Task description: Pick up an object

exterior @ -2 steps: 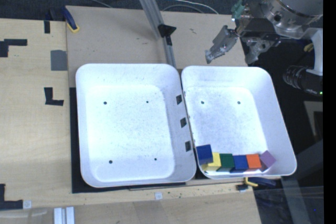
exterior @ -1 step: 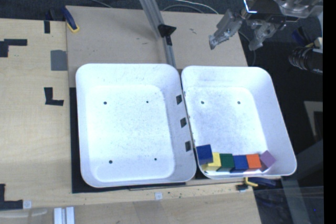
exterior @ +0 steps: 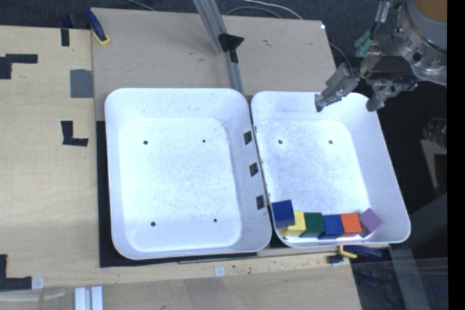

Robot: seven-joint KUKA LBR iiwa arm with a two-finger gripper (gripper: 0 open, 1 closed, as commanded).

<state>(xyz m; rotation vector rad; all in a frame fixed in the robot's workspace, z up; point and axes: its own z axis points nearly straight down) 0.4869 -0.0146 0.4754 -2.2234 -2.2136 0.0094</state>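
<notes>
Nothing picked up yet: gripper [exterior: 347, 93] up at right bin's [exterior: 378, 156] far corner, jaws apart and bare. Blocks [exterior: 323, 223] (all six) lined along near wall, well apart from it.

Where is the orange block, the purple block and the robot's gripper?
orange block [exterior: 351, 223]: camera view, on its top face, along the right bin's near wall.
purple block [exterior: 370, 219]: camera view, on its top face, at the row's right end.
gripper [exterior: 347, 99]: camera view, midway between its fingertips, above the right bin's far edge.
</notes>
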